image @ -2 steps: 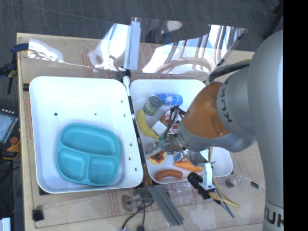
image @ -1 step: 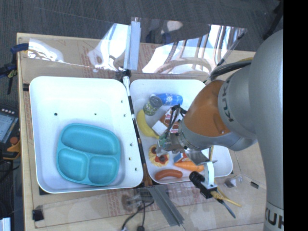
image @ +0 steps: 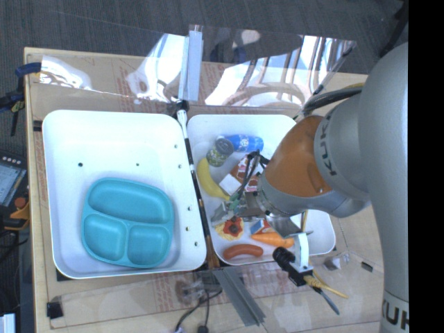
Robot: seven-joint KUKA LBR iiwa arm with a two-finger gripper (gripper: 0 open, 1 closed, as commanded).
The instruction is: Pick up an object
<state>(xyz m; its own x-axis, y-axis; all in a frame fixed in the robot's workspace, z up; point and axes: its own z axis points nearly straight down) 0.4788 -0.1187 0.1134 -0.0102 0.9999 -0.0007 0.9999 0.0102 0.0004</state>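
My arm bends low over the right bin [image: 320,236], wrist buried among the toys.

The banana [image: 208,179] lies by the bin's left wall, the sausage [image: 243,252] at its near edge; my gripper's [image: 244,203] opening I cannot tell.

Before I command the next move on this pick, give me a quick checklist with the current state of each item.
1. Arm over the object bin: ok, the wrist hangs above the right bin.
2. Hand state: cannot tell, the wrist hides it.
3. Something held: cannot tell.
4. Targets available: ok, banana, sausage, carrot and blue bottle lie in the right bin.
5. Objects well separated: not ok, they crowd together under the wrist.
6. Left bin: ok, it holds a teal divided tray.
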